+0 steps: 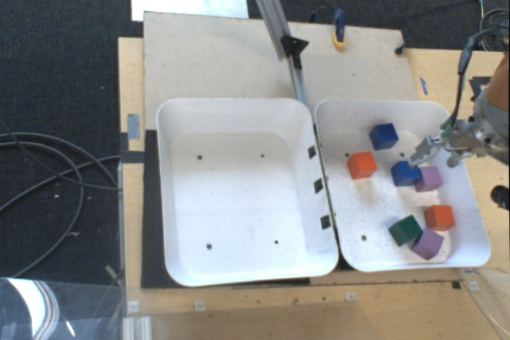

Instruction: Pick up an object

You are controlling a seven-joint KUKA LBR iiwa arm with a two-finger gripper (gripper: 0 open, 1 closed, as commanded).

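Inspection from the floor beside the bench. The wooden bench [263, 64] carries two shallow white bins side by side. The left bin [239, 187] lies well away from the claw, on its far side. The right bin [470, 247] sits directly under the claw and contains seven blocks.

The arm [494, 111] enters from the right, its gripper [426, 149] low over the right bin's middle right portion. How far the claw is open cannot be told from here, nor whether it has hold of anything.

Blocks, placed relative to the claw:
- Blue block [405, 173]: just below the claw tip, touching or very nearly so.
- Light purple block [429, 177]: just beside that blue block, below the claw.
- Second blue block [383, 135]: near, to the claw's left and slightly above.
- Orange block [362, 165]: further left of the claw.
- Second orange block [439, 216]: below the claw, near the bin's right wall.
- Green block [406, 230]: below and slightly left.
- Purple block [428, 244]: furthest below, touching or just beside the green and second orange blocks.
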